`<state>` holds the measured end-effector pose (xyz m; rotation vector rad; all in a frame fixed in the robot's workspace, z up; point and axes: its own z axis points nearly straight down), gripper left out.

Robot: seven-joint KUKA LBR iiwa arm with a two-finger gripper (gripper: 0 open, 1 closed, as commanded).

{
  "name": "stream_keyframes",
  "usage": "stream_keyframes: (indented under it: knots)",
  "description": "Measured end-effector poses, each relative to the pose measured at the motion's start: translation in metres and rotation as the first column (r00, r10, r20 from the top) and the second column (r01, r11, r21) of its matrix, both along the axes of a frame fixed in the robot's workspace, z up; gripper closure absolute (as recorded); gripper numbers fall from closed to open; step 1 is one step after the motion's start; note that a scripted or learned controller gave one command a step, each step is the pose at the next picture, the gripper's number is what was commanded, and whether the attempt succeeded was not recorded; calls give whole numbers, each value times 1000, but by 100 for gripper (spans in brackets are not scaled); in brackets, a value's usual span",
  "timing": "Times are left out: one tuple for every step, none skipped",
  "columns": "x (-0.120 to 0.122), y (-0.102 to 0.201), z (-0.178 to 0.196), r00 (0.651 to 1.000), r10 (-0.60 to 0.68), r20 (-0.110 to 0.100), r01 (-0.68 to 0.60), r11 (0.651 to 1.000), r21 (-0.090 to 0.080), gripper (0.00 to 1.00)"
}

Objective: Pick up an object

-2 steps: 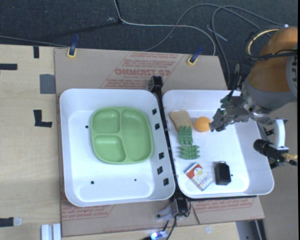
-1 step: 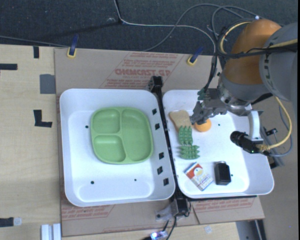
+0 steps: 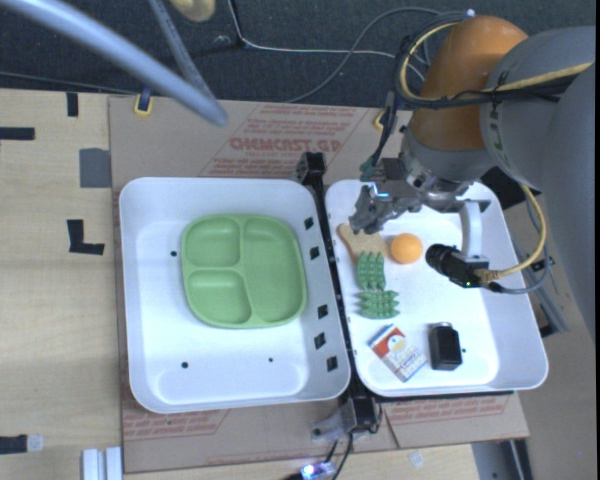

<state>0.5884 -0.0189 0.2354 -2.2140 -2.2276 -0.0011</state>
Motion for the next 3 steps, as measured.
stream_keyframes:
  knots:
    - [9,46,-7,1000,-2,-2,2,1000,-2,100]
    - [28,100,1,1000,1,0,-1,1000,0,100]
    - [28,97,0,1000,-3,-2,3,1000,-1,0]
